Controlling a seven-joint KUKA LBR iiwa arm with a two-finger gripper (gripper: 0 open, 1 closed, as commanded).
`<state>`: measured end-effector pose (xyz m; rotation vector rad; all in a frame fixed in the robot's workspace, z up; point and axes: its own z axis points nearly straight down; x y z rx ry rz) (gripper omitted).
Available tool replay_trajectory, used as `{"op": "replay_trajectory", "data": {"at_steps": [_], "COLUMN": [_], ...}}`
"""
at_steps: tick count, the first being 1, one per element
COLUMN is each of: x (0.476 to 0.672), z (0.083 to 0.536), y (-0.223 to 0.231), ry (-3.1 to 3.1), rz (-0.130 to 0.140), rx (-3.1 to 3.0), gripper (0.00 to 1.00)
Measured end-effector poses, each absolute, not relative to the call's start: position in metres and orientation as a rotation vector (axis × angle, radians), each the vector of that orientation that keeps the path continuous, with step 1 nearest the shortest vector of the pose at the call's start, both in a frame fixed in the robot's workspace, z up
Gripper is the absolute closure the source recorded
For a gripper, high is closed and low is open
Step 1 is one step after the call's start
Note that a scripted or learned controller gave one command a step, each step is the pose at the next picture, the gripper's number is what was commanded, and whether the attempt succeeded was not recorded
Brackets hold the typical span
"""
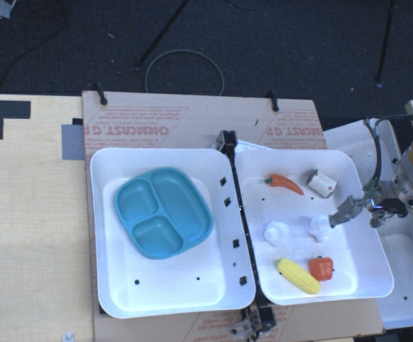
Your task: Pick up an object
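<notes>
Below, two white bins sit side by side on the bench. The left bin carries a blue divided plate, lying flat toward its middle and nearer the far wall than the near one.

The right bin holds the loose things. A carrot, orange with a green stub, lies near the far wall, left of centre. A small white block with a dark end sits just right of it, toward the far right corner. Near the middle lies a small white lump, pale against the floor and hard to tell more about. Another white piece lies right of it, touching or just beside the gripper's tip. By the near wall a yellow corn cob lies slanted, and a red pepper rests right beside its right end.

The gripper reaches in over the right wall of the right bin, its grey tip low by the white piece. Whether it is spread or pressed together cannot be told, nor whether it grips that piece.
</notes>
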<state>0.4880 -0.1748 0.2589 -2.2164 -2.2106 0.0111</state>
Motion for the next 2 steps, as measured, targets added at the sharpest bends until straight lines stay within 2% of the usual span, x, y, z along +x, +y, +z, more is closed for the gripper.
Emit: {"op": "replay_trajectory", "data": {"at_steps": [1,2], "x": [0.490,0.481], "z": [0.264,0.213], "y": [-0.175,-0.169], "ry": [-2.219,-2.216], "rz": [0.002,0.005], "rx": [-2.220,-2.217], "gripper": [0.00,0.00]}}
